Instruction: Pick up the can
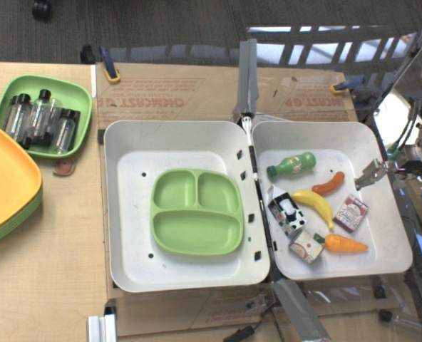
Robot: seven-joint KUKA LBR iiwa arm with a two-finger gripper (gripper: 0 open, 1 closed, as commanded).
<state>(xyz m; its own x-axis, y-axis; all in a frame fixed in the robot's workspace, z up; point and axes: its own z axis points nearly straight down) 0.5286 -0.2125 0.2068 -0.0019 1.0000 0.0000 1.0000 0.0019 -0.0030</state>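
Note:
In the right bin (382, 258), near its front wall, lies what looks like the can (306, 248): small, white, with an orange and green label, on its side. An orange carrot (346, 244) touches its right end and a black-and-white item (287, 214) sits just behind it. My gripper (371, 173) hangs over the bin's right side, above and to the right of the can and well apart from it. It holds nothing that I can see.
The right bin also holds a green bottle (291, 165), a banana (316, 204), a red sausage (328, 184) and a pink-red packet (350, 214). A green divided plate (197, 212) lies in the left bin (125, 191). Orange plates (8, 184) and a bottle tray (43, 116) stand left.

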